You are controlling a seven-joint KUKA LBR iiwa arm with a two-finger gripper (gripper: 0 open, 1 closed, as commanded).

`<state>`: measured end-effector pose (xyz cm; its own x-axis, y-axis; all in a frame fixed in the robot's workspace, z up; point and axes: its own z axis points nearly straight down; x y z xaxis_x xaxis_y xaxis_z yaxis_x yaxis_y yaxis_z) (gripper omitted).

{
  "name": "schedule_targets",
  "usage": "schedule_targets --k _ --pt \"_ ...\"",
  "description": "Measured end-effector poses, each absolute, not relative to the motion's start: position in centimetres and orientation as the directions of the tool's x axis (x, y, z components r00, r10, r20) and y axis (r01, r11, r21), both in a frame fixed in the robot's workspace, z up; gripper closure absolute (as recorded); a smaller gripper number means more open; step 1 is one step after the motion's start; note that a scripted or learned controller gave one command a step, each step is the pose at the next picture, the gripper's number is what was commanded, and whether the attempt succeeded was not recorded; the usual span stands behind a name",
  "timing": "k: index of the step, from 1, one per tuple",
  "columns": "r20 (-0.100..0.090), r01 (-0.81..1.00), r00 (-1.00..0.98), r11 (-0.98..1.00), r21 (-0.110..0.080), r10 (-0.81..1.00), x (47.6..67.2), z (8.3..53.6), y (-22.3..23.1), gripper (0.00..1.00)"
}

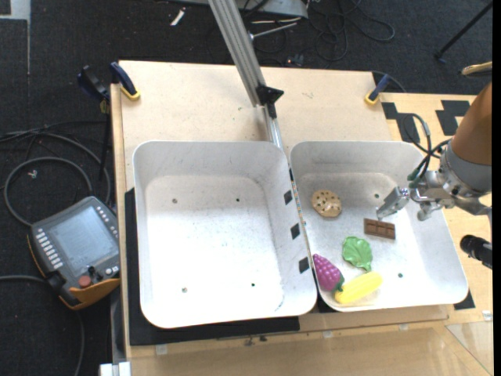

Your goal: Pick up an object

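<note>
White plastic bins, two of them side by side on a plywood bench. I'll use the right bin as the reference, since all the stuff is in it. Near its middle there's a round cookie with dark chips. Right of that and a bit toward the camera sits a small brown chocolate bar. Closer to the front rim there's a green leafy thing, then a purple bunch of grapes just beside the wall shared with the left bin, and a yellow corn cob touching the grapes.

The gripper comes in over the bin's right side and sits just above the chocolate bar. Nothing is between its fingers, and I honestly can't tell if they're spread or closed from this angle. A pendant controller lies on the floor, well left of both bins.
</note>
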<state>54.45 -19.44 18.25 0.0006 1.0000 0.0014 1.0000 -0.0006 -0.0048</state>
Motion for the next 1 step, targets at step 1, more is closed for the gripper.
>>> schedule_targets --k 1 --pt "0.001 1.0 0.001 -0.001 -0.005 1.0 54.01 13.69 -18.82 0.0"
